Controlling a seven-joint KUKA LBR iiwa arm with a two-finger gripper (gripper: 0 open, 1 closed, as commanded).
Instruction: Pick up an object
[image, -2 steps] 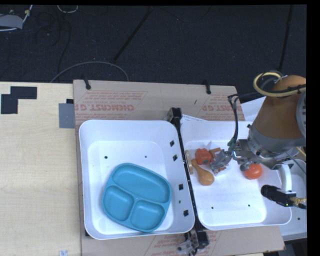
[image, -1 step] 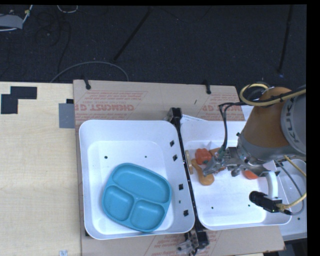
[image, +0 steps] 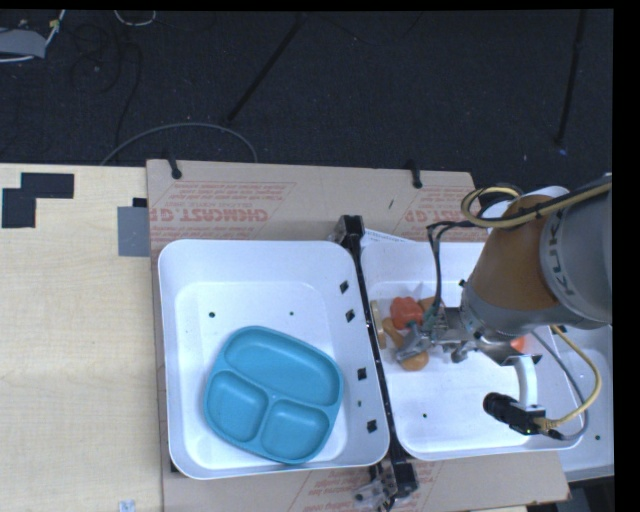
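In the right bin (image: 470, 430), a small cluster of objects lies near the left wall. An orange-red object (image: 404, 309) is at its far side and a tan, rounded object (image: 415, 359) at its near side. My gripper (image: 418, 338) reaches in from the right and is low over this cluster, between the two objects and partly covering them. The grey arm with its orange band (image: 510, 270) hides the back right of the bin. A small orange bit (image: 517, 344) peeks out beside the wrist.
The left bin (image: 190, 270) holds a blue divided plate (image: 272, 393) with three compartments, lying towards its near side. A black divider (image: 365, 330) with clips runs between the two bins. Cardboard lies under both bins.
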